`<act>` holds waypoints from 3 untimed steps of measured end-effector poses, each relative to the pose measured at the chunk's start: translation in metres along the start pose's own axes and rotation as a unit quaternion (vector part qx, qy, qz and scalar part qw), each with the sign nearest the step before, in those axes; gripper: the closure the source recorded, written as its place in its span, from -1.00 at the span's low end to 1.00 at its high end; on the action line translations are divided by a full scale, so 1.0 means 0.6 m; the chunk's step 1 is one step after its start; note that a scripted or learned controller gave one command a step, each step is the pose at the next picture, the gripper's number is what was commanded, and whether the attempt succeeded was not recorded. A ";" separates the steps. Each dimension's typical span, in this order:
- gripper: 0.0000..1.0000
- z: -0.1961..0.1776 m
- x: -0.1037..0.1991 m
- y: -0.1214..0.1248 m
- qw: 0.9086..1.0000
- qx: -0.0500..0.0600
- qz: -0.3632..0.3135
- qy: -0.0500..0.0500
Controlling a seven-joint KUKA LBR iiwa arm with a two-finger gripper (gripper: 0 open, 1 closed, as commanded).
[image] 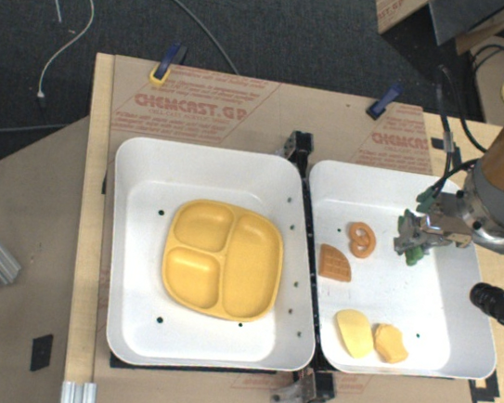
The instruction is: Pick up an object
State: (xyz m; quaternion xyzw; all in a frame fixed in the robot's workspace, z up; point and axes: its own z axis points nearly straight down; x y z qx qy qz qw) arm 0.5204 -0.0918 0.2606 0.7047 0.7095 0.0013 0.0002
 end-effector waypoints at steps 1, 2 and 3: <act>1.00 -0.005 0.074 0.029 1.000 0.000 0.000 0.000; 1.00 0.019 0.163 0.044 1.000 0.003 0.001 0.000; 1.00 0.013 0.248 0.067 1.000 0.000 0.001 0.000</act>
